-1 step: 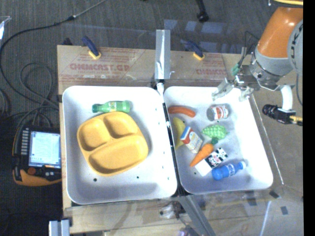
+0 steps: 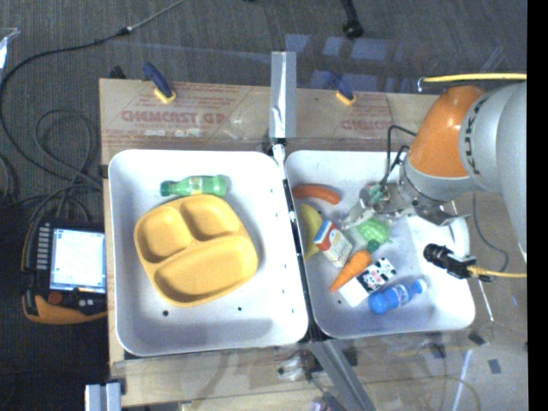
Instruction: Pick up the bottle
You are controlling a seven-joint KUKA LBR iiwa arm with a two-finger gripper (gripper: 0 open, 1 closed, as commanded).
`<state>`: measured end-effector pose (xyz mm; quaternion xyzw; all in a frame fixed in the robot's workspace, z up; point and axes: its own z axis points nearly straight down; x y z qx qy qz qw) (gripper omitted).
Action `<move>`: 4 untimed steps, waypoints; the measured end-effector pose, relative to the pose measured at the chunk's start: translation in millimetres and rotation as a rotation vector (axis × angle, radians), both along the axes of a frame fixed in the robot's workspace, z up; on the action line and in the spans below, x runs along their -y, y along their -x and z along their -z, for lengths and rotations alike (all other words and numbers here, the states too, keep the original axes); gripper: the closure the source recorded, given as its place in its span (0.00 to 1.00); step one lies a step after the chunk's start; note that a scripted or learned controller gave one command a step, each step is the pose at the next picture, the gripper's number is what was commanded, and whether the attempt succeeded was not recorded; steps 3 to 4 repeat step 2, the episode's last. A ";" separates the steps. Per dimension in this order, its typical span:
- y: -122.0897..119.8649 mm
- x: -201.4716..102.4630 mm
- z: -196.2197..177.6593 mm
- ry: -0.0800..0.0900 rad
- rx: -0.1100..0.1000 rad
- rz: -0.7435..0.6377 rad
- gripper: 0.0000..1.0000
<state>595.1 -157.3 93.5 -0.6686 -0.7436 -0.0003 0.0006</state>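
Note:
Two bottles are in view. A green bottle (image 2: 195, 186) lies on its side at the back of the left bin (image 2: 124, 255), just behind a yellow divided plate (image 2: 197, 248). A blue bottle (image 2: 396, 296) with a white cap end lies on its side near the front of the right bin (image 2: 454, 315). My gripper (image 2: 378, 202) hangs low over the middle of the right bin, just above a small green object (image 2: 373, 230). It is a good hand's width behind the blue bottle and far to the right of the green one.
The right bin also holds a red sausage (image 2: 317, 193), a yellow banana (image 2: 310, 222), a small juice carton (image 2: 333, 243), an orange carrot (image 2: 352, 270) and a black-and-white box (image 2: 369, 280). A black cable plug (image 2: 445, 258) hangs by the arm.

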 end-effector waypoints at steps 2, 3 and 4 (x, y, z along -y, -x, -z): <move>39.5 -65.0 -146.8 0.001 0.000 -0.011 1.00; 39.5 -65.0 -146.8 0.001 0.000 -0.011 1.00; 39.5 -65.0 -146.8 0.001 0.000 -0.011 1.00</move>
